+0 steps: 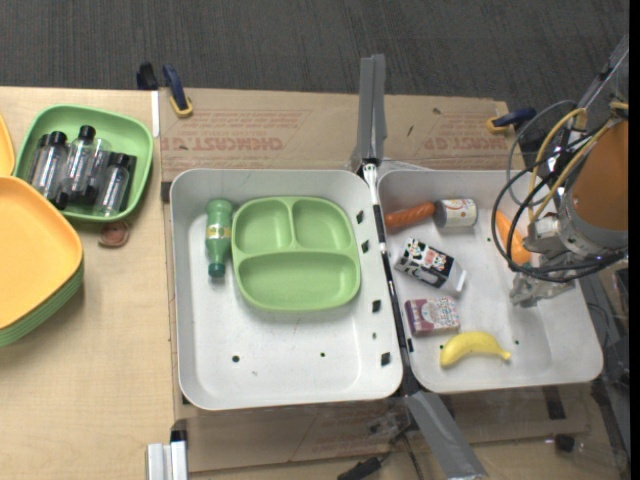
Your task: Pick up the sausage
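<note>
glossy white bin, smooth orange cylindrical sausage; metal claw

In the left bin a green divided plate lies toward the far side, with a green bottle just beside its left edge. The right bin holds a small can near its far edge, a black-and-white carton in the middle, a pink carton nearer, and a banana by the near edge. At the desk's left edge a green tray carries dark bottles, next to stacked orange plates.
</note>
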Robot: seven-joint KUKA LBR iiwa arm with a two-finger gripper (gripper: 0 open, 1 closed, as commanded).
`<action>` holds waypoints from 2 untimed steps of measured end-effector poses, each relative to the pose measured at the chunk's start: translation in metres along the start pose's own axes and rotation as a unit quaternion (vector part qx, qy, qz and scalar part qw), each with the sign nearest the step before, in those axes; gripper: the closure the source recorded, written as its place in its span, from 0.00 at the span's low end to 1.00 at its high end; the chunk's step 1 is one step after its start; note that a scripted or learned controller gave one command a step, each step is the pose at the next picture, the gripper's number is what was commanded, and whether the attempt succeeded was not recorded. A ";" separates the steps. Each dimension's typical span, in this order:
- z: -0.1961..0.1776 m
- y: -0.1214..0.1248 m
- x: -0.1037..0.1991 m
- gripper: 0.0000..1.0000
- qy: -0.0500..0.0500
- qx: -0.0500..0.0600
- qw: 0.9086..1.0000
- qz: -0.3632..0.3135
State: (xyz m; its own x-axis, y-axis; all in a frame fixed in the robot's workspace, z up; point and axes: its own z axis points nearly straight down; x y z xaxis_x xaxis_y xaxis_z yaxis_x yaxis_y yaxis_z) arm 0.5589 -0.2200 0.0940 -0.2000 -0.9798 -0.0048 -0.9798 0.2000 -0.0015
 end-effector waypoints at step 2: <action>0.002 -0.011 -0.019 1.00 0.001 0.001 0.982 0.190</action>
